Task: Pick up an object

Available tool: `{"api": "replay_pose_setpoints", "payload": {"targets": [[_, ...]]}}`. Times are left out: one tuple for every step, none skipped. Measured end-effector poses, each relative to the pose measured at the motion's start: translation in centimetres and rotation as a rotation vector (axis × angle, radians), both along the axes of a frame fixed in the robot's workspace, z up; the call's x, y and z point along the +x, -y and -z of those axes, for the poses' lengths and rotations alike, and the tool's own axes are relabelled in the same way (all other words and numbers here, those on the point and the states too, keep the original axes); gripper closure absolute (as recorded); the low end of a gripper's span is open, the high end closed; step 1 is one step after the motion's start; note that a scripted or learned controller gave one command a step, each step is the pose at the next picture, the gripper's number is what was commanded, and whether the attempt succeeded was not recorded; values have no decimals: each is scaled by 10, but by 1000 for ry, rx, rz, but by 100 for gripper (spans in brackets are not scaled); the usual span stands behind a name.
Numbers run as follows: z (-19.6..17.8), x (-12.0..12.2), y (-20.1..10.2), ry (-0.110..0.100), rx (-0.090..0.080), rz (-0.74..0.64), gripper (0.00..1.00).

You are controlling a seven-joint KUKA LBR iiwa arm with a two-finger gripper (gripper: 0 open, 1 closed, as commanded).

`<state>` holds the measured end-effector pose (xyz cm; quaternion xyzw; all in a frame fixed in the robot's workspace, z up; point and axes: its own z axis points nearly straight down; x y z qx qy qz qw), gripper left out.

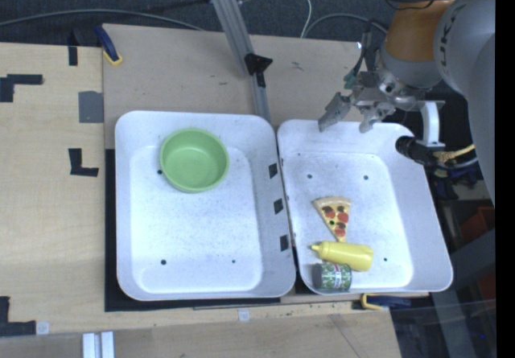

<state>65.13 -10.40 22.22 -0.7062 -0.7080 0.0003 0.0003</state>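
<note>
Your gripper (350, 117) hung released, fingers spread, over right bin's (418, 187) far rim. Pizza slice (335, 216), mustard bottle (344, 253), can (331, 277) lay near front; green bowl (193, 159) in left bin (137, 211).

Grey-and-orange robot arm (451, 18) cut off by top and right edges. Small green printed can (332, 277) partly hidden under yellow plastic mustard bottle (344, 253); label too small to read.
</note>
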Motion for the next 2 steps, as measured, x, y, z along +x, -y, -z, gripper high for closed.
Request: {"api": "replay_pose_setpoints", "payload": {"targets": [[0, 0, 0, 0, 0, 0, 0], [45, 1, -5, -5, -1, 0, 0]]}}
